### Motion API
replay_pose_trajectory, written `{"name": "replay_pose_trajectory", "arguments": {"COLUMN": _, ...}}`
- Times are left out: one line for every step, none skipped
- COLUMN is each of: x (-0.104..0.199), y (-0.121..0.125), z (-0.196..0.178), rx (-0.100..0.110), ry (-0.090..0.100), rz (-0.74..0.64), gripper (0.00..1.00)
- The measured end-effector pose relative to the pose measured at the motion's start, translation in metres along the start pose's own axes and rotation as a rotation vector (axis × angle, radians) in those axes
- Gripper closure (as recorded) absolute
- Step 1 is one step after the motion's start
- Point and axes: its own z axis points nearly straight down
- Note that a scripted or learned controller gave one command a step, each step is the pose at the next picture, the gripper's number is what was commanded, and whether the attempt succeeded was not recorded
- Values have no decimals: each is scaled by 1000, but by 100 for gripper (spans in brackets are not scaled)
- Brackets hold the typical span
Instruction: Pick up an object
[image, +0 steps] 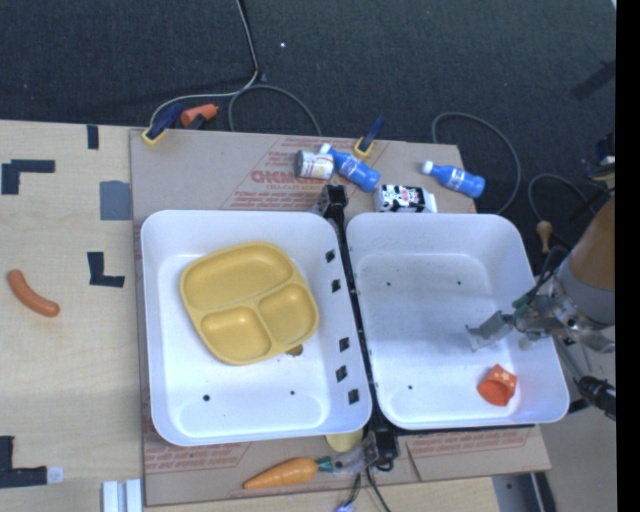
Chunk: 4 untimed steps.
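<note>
A small orange-red object (497, 385) lies in the right bin (440, 240), close to its front right corner. My gripper (492, 331) hangs over the right side of that bin, just above and slightly left of the orange-red object, and I see nothing in it. The arm comes in over the bin's right rim. A yellow divided plate (249, 302) rests in the left bin (165, 400).
Behind the bins lie two blue bottles (356, 169) (455, 179), a white can (315, 163) and a black-and-white carton (405, 198). A carrot (285, 472) lies in front of the bins and a sausage (32, 293) at far left. Cables run along the back.
</note>
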Motion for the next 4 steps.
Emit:
{"name": "replay_pose_trajectory", "arguments": {"x": 40, "y": 94, "z": 72, "rx": -10, "ry": -3, "rz": -9, "gripper": 0}}
{"name": "replay_pose_trajectory", "arguments": {"x": 118, "y": 118, "z": 68, "rx": -13, "ry": -3, "rz": -10, "gripper": 0}}
{"name": "replay_pose_trajectory", "arguments": {"x": 121, "y": 164, "z": 69, "rx": -10, "ry": -3, "rz": -5, "gripper": 0}}
{"name": "replay_pose_trajectory", "arguments": {"x": 120, "y": 183, "z": 69, "rx": -8, "ry": -2, "rz": -5, "gripper": 0}}
